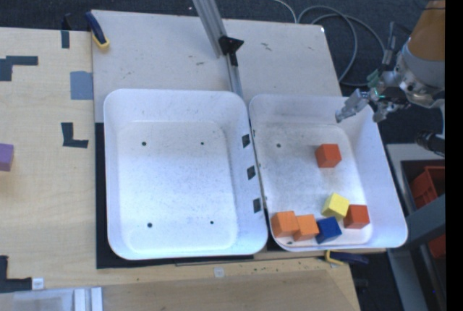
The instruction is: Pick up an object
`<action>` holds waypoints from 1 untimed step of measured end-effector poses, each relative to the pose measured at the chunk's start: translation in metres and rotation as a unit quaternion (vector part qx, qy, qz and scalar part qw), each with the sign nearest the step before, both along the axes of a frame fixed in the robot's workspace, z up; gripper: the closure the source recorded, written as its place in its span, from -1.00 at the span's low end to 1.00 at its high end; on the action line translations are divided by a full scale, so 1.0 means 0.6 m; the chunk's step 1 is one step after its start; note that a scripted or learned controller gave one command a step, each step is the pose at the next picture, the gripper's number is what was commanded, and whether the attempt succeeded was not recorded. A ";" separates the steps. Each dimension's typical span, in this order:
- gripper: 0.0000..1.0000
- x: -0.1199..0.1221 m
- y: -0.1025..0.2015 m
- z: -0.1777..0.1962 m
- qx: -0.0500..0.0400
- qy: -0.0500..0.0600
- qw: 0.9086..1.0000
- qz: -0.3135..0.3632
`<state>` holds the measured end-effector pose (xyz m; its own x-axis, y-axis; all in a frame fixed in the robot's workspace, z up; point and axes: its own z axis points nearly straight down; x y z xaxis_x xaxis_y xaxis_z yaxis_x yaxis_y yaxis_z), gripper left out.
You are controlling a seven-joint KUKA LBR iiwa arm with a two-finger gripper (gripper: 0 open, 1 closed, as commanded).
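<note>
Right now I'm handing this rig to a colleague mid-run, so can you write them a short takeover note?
Pincer: over the upper right rim of the right shallow white bin, nothing visibly held.
Things, all in the right bin: a lone red-orange cube mid-bin; clustered at the near edge, two orange cubes, a blue block, a yellow cube and a red cube.
Done: nothing picked.
Left: descend, grasp one, lift.

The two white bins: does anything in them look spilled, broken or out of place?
Nothing looks spilled or broken. The right bin holds all the blocks: one red-orange block alone mid-bin, the others huddled at the near edge, where a blue block sits tilted among them. Off to the far left, a lone purple block lies on the wooden bench, outside both bins.
</note>
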<state>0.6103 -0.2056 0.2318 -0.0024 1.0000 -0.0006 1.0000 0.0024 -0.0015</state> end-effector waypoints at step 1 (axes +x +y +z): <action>-1.00 -0.069 0.018 -0.220 0.002 0.004 1.000 -0.001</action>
<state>0.5688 -0.1946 0.0997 -0.0008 1.0000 0.0025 0.9999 0.0008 -0.0105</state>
